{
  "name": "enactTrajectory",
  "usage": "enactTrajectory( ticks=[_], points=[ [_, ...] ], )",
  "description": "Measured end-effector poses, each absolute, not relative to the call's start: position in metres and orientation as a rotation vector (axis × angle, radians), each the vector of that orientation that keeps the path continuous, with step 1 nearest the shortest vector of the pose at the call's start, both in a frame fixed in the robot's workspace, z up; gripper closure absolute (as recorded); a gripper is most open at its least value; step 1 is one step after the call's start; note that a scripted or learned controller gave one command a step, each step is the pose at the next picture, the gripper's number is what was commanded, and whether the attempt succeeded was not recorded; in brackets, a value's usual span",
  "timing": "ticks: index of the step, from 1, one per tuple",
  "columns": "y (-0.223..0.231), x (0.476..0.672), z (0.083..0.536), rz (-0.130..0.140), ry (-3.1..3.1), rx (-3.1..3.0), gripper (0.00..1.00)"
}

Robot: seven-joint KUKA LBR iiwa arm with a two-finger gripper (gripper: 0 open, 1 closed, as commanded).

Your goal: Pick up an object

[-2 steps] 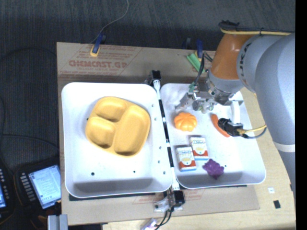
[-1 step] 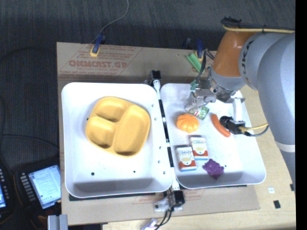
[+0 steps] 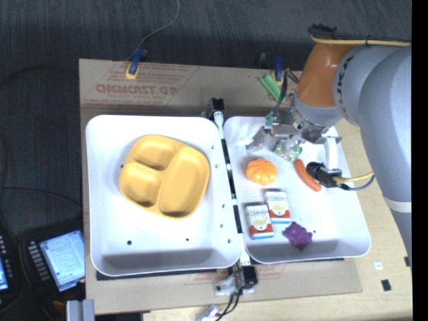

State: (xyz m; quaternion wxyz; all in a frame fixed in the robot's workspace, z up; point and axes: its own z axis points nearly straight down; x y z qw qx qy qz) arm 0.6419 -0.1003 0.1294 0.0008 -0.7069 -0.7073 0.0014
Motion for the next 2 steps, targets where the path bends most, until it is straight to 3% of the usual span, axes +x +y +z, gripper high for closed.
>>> enactTrajectory(
  ticks=[1,2],
  points=[
    [-0.106,0.543,0.088,-0.004,-2.225,-2.224,0.0],
    [-0.107,0.545,0.099,-0.009,-2.227,-2.229,1.0]
  ],
)
